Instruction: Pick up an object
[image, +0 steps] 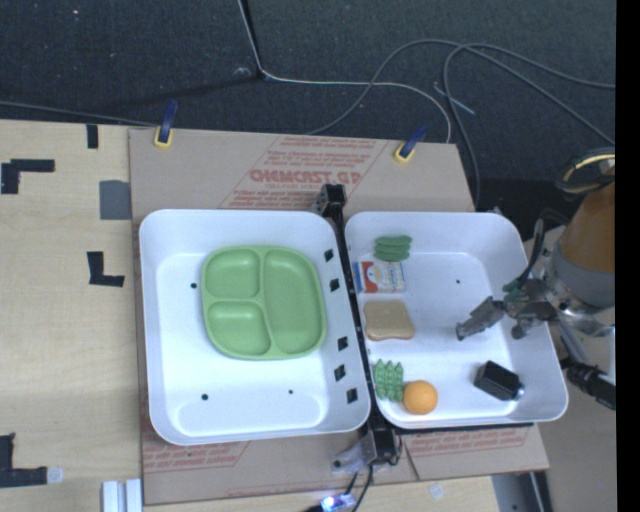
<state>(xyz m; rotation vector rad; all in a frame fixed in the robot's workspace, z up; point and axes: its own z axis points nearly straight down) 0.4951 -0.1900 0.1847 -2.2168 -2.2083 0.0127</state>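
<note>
The tool (478, 322) hangs over the right bin (505, 232), reaching in from that bin's right rim, its dark fingers pointing left and slightly down in the camera view. Whether the fingers are spread or pressed together cannot be told, and nothing shows between them.

Just below the tool and a little to its right lies a small black block (498, 380) on the bin floor, apart from the tool. Further to the lower left of the tool sits an orange ball (420, 397), touching or nearly touching a leafy green piece (387, 377). Left of the tool, well apart, a tan slice of bread (388, 320) lies flat; above it is a small white carton (381, 277) with red and blue print, and above that a green ridged piece (392, 247).

Far to the left of the tool, the left bin (160, 330) holds a green divided plate (264, 301). Both bins rest on a cardboard sheet (300, 170) on the bench (60, 330).
</note>
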